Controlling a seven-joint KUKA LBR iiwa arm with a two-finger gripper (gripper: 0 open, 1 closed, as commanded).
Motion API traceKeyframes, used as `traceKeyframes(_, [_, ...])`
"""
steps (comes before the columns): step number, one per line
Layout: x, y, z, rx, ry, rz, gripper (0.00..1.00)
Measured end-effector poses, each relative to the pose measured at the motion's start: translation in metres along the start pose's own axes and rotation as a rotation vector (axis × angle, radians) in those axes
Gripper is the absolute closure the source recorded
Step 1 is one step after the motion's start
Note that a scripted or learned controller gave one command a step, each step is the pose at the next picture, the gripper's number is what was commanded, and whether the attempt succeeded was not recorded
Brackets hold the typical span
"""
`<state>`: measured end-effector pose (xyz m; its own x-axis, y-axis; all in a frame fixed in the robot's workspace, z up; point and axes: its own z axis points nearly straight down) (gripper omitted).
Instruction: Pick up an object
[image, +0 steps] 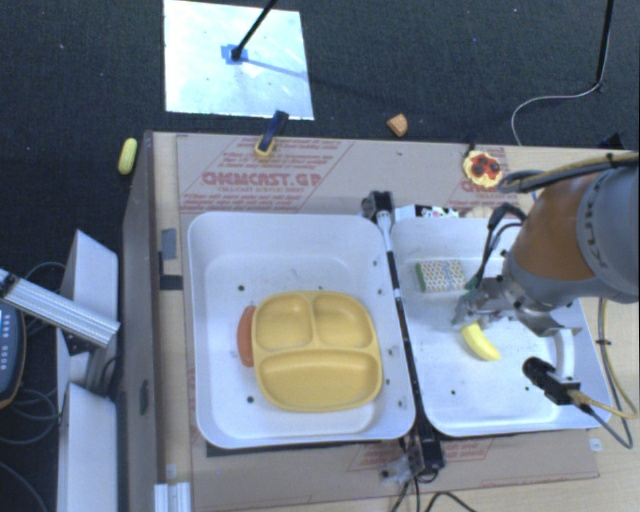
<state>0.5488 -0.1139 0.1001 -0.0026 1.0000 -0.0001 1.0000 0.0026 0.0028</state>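
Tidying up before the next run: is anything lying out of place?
Yes. Several small items lie outside the bins: a yellow piece on the floor left of the bench, a tan piece beyond its far edge, and a pizza-like toy on the board.

the arm (600, 235) is thick and rounded, grey metal with a broad orange band (548, 235) above the wrist. thin dark cables (497, 232) loop along its side. lower down it narrows to a grey and silver wrist block (510, 300), blurred in detail.
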Motion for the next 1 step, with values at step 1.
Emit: traceKeyframes(1, [0.0916, 0.0251, -0.0854, -0.002, 0.002, -0.003, 1.00])
